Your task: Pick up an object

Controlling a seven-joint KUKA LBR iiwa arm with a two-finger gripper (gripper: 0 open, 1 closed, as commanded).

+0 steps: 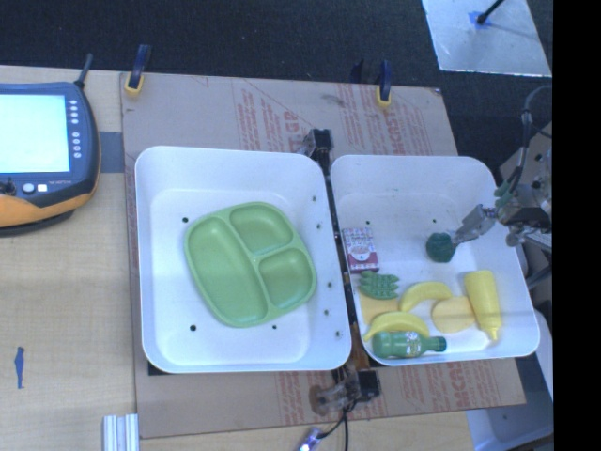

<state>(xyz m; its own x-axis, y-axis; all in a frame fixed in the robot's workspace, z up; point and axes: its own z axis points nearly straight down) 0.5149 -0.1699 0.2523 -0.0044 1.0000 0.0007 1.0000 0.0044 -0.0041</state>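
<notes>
Ball (439,246), dark green and round, sits alone on bare floor toward the middle of the right bin (413,172), and it looks like the thing being gone for: the end effector (467,229) reaches in from the right edge and its grey tip lies just beside the ball on the ball's far-right side. Whether it is open or closed I cannot tell, and nothing can be seen gripped in it. The ball's spot apart from the rest makes it the easiest target. Nearer in the same bin the other things crowd together: a yellow bottle (484,303) by the right wall, a banana (423,294), a green bottle (406,345) lying on its side along the near wall, a leafy green toy (378,284) and a small red-and-white box (360,249) against the left wall. None of these blocks the ball. The left bin (150,252) holds a green divided plate (250,263). On the table's far left rests a tablet-like controller (42,148).
</notes>
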